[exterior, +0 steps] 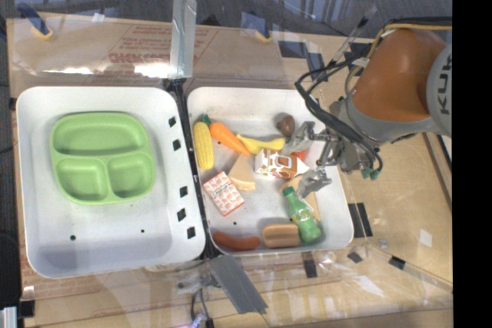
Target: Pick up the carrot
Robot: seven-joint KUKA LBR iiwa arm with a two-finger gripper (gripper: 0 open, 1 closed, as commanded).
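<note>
Hand [314, 157] is seen spread open and gripping nothing over the right bin's [338, 215] right side, while the carrot [225, 136] lies well to its left near the corn [204, 145], its long axis slanting down toward the hand

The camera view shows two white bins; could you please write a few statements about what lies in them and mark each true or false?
1. The orange toy carrot lies in the right white bin. True.
2. The green divided plastic tray sits in the right bin. False: it sits in the left white bin.
3. The carrot lies beside the yellow corn cob. True.
4. The end effector holds the carrot. False: the carrot lies apart from it, toward the bin's left.
</note>
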